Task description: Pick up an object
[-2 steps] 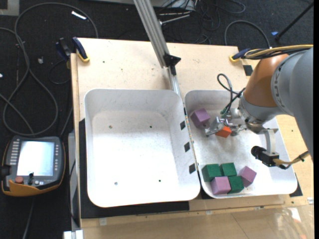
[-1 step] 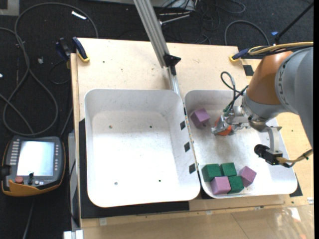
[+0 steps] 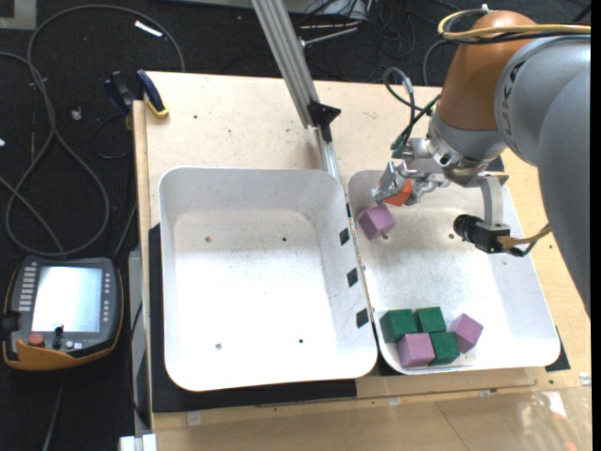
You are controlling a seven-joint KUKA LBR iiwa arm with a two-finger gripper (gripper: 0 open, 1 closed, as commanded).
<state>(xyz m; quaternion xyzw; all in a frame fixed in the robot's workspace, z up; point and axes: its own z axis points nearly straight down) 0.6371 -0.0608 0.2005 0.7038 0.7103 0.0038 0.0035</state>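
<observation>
Nearest the camera, a cluster of green and purple foam cubes [image 3: 430, 335] lies at the near edge of the right white plastic bin [image 3: 526, 289]. The pincer [image 3: 396, 191] hangs at that bin's far left corner; whether it is open cannot be told. A purple foam cube [image 3: 377, 221] sits just below it, apparently not gripped. Judged so, the pickup remains undone. The left white bin [image 3: 188, 205] rests beside it on the table [image 3: 235, 120].

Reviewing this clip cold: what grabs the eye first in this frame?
The big grey and orange arm reaching in from the right dominates, its gripper low over the far end of the right bin, with a purple block right at its tip. Next comes the cluster of green and purple blocks in that bin's near corner, and the bare left bin beside it.
</observation>
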